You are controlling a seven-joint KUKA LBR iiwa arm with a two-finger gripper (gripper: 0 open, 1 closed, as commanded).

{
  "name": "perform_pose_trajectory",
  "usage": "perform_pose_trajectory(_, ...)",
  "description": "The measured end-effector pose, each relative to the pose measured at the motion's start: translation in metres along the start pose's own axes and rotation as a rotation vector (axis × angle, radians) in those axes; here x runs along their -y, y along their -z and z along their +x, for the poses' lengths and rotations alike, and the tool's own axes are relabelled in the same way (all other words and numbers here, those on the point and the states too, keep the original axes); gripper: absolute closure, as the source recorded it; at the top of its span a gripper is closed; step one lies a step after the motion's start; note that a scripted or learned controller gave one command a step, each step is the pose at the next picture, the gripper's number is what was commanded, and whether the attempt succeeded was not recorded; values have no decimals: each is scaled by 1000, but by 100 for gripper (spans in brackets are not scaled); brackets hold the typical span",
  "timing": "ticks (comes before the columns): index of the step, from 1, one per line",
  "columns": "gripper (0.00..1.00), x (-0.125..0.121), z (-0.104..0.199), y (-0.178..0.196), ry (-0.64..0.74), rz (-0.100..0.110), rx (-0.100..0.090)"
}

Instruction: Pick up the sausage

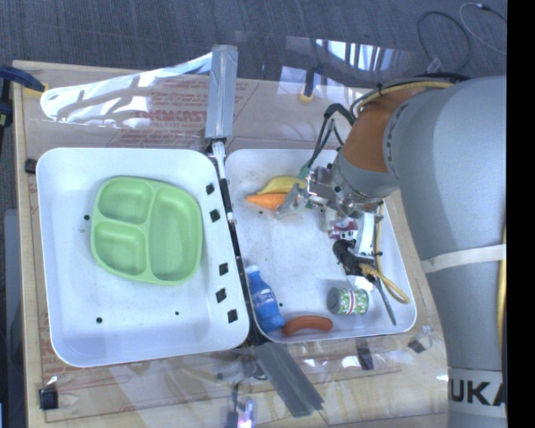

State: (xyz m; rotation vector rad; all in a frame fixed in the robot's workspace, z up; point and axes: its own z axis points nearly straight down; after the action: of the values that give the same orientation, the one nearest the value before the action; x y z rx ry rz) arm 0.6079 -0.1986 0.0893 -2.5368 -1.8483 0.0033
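Camera view, looking down at a slant on two white bins. The left bin (62, 328) holds a green divided plate (147, 230). In the right bin (290, 239), the sausage (308, 325) lies at the near edge, close against the front wall. It is reddish-brown and slightly curved. Its long axis runs left to right across the view, almost parallel to that wall, with one end pointing at the foot of a blue bottle (264, 298) just to its left and the other end toward the bin's near right corner. A green and white can (349, 301) stands just beyond its right end. The gripper (303, 194) hangs at the far side of the same bin, beside an orange carrot (267, 201) and well apart from the sausage; whether it is open or closed cannot be told, and nothing can be seen held in it. Likely risks: closing where it is would catch the carrot instead. Over the sausage, the wall, bottle and can leave little room, so a descent could strike the rim or knock a neighbour. A grip along the long axis rather than across it would probably slip off the rounded ends.
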Motion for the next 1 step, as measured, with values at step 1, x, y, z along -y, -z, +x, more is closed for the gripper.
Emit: perform_pose_trajectory(1, 100, 0, 1, 7, 6, 4, 0)
